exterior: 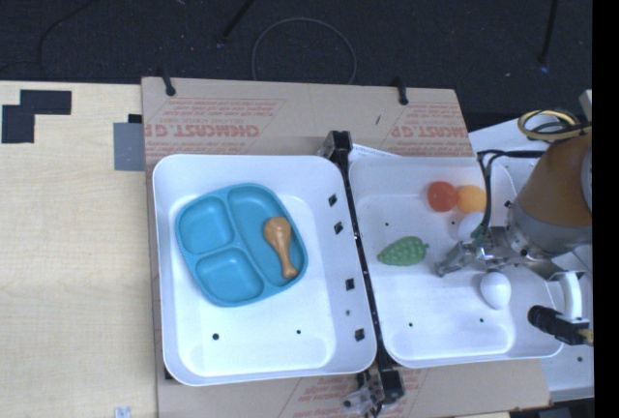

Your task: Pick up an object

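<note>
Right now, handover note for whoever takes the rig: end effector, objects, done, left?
End effector: low in the right bin, nothing seen held.
Right bin: green leafy piece just left of the end effector, white egg lower right of it, red ball and orange ball touching near the far wall.
Left bin: blue tray, drumstick in its right compartment.
Done: no pick. Left: grasp and lift one object.

Single fixed camera, set high above the surface, looks down at a slant on both bins; my arm enters from its right.
</note>
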You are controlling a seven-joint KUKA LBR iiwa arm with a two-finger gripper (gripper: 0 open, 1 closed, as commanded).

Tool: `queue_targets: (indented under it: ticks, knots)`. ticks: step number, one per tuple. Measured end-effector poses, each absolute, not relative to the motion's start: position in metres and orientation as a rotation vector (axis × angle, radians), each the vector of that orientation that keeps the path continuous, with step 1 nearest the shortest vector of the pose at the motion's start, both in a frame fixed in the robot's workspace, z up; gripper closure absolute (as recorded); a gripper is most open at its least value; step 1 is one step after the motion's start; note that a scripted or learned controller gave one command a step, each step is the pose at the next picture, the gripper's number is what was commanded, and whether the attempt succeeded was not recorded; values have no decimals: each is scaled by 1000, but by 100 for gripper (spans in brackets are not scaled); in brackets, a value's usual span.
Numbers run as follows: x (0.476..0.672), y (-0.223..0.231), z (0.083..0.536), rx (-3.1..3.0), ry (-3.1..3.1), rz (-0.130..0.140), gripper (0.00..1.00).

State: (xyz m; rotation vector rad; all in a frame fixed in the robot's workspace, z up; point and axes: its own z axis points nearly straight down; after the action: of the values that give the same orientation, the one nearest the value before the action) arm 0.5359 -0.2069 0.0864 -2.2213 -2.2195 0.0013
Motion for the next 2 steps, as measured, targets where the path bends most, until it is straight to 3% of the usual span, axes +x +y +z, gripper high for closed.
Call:
queue_targets:
  ticks: [1,2]
  knots:
    - [536,-208,99,-2223,-2218,0,100]
    - [537,-198,151,-2220,-2225,-2,100]
